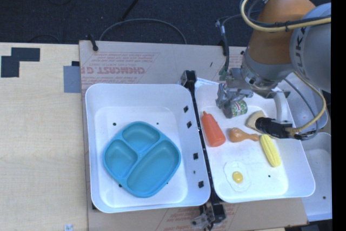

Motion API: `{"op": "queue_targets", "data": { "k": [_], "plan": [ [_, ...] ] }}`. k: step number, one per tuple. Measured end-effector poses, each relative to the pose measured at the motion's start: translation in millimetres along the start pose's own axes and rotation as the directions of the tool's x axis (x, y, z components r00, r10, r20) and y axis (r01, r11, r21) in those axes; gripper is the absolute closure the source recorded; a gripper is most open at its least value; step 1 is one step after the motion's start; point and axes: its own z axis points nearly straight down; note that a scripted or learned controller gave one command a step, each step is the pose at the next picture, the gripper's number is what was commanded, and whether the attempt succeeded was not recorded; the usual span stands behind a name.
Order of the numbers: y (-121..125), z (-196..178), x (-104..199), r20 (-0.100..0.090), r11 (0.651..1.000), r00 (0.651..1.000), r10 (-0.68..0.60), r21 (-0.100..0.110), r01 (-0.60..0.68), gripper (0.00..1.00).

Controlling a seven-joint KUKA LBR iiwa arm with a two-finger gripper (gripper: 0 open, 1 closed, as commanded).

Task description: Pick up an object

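Observation:
My gripper (231,99) hangs low over the far left part of the right bin (300,184). Directly beneath its tip lies a small green-and-white can (237,108), tilted on its side, and I cannot tell whether the two touch. An orange bottle (212,129) lies just left of it, near the divider. In front of the can are a brown drumstick (241,135), a yellow corn cob (270,150) and a fried egg (237,176). A pale slice (253,117) rests to the right of the can.
The left bin (100,100) holds a blue divided plate (141,158). A black divider (195,132) runs between the bins. The arm's orange wrist band (281,24) looms over the right bin's back edge. Cardboard (130,65) lies behind the bins.

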Motion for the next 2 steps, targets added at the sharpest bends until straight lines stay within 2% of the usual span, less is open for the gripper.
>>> {"op": "queue_targets", "data": {
  "k": [2],
  "plan": [
    [-23.6,-2.2,113.3,0.0,1.0,1.0,-0.001,-0.001,0.001,1.0]
  ]
}}
